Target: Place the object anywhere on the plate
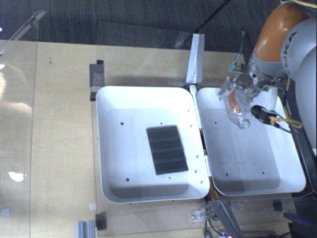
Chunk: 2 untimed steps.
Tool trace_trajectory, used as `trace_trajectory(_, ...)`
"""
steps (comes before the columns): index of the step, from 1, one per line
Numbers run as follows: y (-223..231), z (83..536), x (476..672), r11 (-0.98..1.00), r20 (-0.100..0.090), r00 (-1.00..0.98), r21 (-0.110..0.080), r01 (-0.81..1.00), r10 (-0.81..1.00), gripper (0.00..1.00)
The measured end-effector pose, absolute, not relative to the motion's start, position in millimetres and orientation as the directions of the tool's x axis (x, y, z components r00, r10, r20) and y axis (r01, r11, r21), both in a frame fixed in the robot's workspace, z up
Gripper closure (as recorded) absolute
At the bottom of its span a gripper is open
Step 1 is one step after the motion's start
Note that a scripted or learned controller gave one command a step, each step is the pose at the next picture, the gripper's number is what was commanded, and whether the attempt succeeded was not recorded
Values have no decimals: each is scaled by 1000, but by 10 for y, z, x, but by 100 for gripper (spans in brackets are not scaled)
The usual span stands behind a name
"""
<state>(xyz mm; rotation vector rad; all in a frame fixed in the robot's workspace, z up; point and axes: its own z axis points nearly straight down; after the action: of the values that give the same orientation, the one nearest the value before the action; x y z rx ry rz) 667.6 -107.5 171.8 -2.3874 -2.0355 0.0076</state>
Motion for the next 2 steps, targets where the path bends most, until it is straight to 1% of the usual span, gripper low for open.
trace_trajectory(1,-520,2455,6192,75,0,-75,6,997,997,100)
trace_trajectory(2,-516,2560,6203,76,0,-76,9,997,997,100)
